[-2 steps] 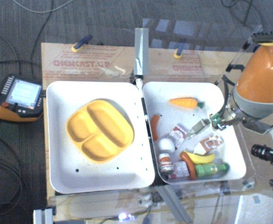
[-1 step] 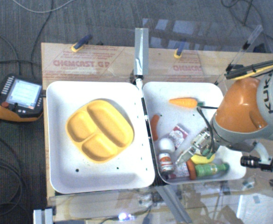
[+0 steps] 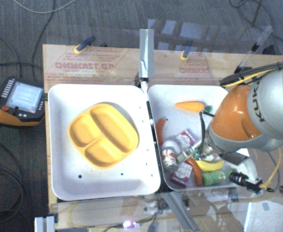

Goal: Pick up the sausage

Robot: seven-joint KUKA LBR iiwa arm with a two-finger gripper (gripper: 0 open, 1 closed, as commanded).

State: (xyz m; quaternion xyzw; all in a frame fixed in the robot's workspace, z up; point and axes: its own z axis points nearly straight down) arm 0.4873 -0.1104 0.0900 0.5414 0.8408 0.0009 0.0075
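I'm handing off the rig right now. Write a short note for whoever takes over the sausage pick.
Pincer: low in the right bin, over the cluster of items; finger state cannot be judged.
Sausage: lying by that bin's left wall, up-left of the pincer, apart from it.
Left bin: bears the yellow divided plate.
Done: nothing visibly grasped.
Left: move over the sausage, grip, lift.
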